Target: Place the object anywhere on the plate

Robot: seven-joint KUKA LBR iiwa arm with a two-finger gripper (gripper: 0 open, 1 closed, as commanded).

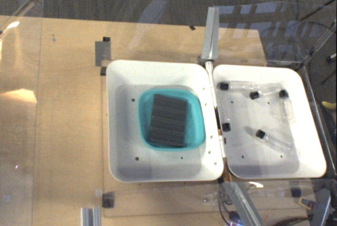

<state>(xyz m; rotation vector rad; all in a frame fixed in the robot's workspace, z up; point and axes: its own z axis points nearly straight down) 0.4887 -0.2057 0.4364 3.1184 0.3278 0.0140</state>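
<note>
Resting flat on the rounded-square teal plate [196, 114] is a ribbed dark rectangular slab [168, 122]; end effector state cannot be told.

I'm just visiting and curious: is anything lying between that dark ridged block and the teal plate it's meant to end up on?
Nothing visible does. The dark ridged block already lies flat on the teal plate in the left bin. The small clear, black-capped pieces lie apart in the right bin.

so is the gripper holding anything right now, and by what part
It cannot be told from this view. The dark ridged object lies flat on the teal plate in the left bin, with nothing gripping it.
</note>
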